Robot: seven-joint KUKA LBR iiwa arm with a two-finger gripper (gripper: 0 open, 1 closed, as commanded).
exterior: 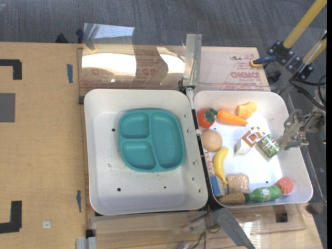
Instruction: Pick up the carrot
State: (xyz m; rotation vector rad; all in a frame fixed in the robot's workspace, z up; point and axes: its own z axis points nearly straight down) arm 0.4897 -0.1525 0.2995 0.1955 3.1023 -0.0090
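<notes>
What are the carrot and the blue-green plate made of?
The carrot looks like toy plastic: smooth, evenly orange, slightly shiny. The divided teal plate also looks like molded plastic, one flat color with rounded compartments and a matte finish. Neither can be confirmed by look alone.

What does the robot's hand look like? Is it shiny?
The gripper at the right bin's edge looks like bare silvery-grey metal, thin and bony, built from small bars and brackets rather than a smooth shell. Dark cables trail off it to the right. It is small and blurry here, so finer markings cannot be made out.
</notes>
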